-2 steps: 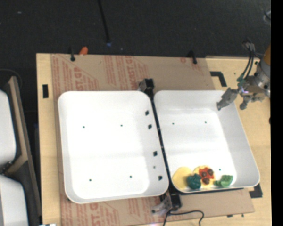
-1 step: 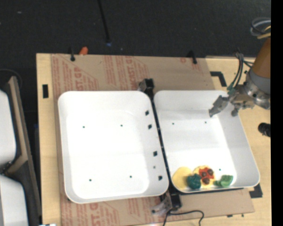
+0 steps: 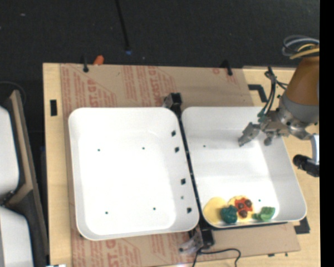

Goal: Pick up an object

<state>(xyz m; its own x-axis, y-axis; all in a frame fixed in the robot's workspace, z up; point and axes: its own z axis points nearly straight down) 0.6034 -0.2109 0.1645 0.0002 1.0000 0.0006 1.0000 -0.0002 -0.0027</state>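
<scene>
My gripper [image 3: 256, 137] hangs over the upper right part of the right bin [image 3: 222, 160], fingers spread open with nothing between them. At the bin's front edge, well below the gripper, lies a cluster of small objects: a pale yellow piece [image 3: 213, 208], a teal object [image 3: 229, 216], a red object [image 3: 243, 204] and a green object [image 3: 264, 212]. They sit close together, touching or nearly so.
The left bin [image 3: 128, 171] stands beside the right one, with a row of black clips [image 3: 181, 160] along the divide. Both rest on a cardboard sheet [image 3: 122, 88] atop the bench. White equipment [image 3: 3, 166] stands at the far left.
</scene>
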